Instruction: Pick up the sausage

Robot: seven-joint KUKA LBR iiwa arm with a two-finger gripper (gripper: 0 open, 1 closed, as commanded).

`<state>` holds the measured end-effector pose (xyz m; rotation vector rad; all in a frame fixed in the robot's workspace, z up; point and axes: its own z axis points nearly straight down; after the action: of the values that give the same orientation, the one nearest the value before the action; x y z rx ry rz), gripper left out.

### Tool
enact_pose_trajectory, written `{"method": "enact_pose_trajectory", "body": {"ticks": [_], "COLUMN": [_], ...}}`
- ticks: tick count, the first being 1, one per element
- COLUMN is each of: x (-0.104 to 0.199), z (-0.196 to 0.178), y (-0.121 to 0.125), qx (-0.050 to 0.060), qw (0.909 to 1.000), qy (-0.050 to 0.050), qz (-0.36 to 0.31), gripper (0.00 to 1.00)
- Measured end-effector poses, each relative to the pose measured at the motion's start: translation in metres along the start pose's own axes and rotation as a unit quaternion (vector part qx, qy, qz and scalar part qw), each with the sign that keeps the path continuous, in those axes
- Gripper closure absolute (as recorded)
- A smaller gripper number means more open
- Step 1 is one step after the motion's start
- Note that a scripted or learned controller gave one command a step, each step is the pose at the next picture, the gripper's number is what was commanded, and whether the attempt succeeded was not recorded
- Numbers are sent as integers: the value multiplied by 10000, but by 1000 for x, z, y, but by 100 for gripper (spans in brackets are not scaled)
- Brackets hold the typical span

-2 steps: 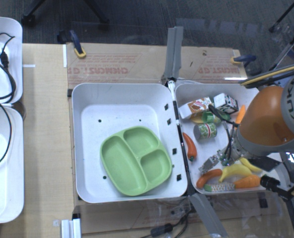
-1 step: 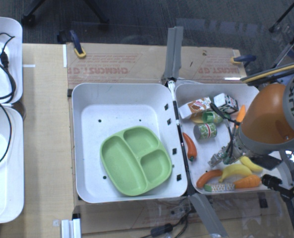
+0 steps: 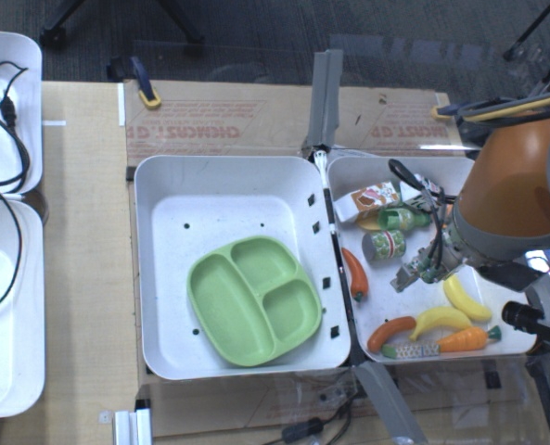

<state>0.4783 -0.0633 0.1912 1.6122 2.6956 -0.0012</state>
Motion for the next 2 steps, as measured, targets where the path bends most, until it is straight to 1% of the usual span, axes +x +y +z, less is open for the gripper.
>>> {"method": "enact_pose_trajectory", "body": {"ticks": [1, 2], "x": [0, 41], "z": [0, 0], "y": [0, 22], "qx": [1, 5], "qw": [10000, 9997], "qy": [1, 4], "qz": [3, 225], "gripper": [0, 0]}}
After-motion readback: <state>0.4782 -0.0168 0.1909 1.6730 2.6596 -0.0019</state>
